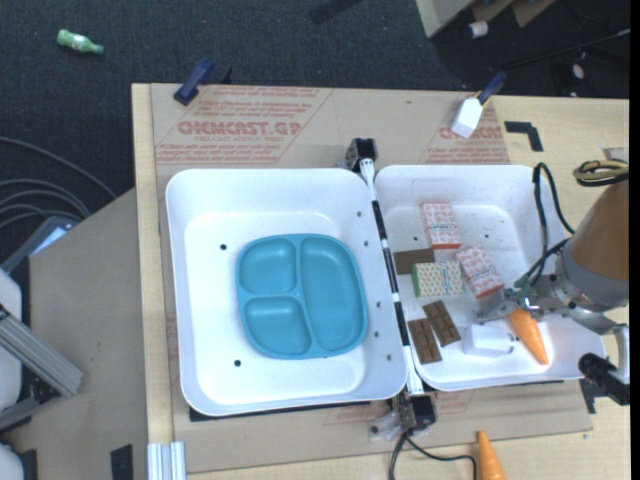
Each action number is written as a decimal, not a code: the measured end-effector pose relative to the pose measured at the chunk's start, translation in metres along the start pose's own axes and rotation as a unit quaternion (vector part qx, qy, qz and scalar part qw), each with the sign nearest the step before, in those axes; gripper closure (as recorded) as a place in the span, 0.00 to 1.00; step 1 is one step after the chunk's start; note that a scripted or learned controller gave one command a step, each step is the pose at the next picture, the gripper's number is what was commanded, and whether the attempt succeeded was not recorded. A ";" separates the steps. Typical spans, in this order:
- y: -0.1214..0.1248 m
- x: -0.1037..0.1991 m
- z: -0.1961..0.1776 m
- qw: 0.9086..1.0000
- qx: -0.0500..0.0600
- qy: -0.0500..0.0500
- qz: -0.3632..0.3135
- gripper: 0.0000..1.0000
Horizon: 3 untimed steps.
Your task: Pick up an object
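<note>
Camera view from above: nearest, along the front edge of the right bin [500, 183], lie a small white block [488, 344] and an orange carrot-shaped piece [529, 335], tapered to a point at its lower end and slanting down to the right. The gripper [512, 306] sits just at the carrot's upper end, reaching in from the grey arm [600, 258] on the right; whether its fingers are parted or closed on anything cannot be told, since they blur into the clutter. Left of that are two dark brown chocolate-like bars [433, 330], then a pale green speckled packet [438, 279] and a red-and-white patterned box [478, 270], with a brown square [410, 261] beside them. Farther back stands another red-and-white box [439, 224]; its print is too small to read. The left bin [200, 208] holds a turquoise three-compartment plate [300, 295]. Beyond the bins, the brown board [300, 118] bears red lettering, "CHEMCAST G.P".
</note>
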<state>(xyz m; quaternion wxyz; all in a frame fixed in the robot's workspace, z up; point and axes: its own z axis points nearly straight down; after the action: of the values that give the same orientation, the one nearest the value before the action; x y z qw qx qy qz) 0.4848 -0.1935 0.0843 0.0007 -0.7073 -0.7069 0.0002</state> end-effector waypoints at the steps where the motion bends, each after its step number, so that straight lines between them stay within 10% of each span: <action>1: 0.039 0.063 0.000 1.000 -0.001 0.000 -0.001 0.00; 2: 0.039 0.063 -0.010 1.000 -0.001 0.000 0.000 1.00; 3: 0.039 0.063 -0.010 1.000 -0.001 0.000 0.000 0.00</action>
<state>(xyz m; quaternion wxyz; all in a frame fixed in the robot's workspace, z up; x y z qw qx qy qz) 0.5236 -0.1306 0.0941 0.0001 -0.7072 -0.7070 -0.0002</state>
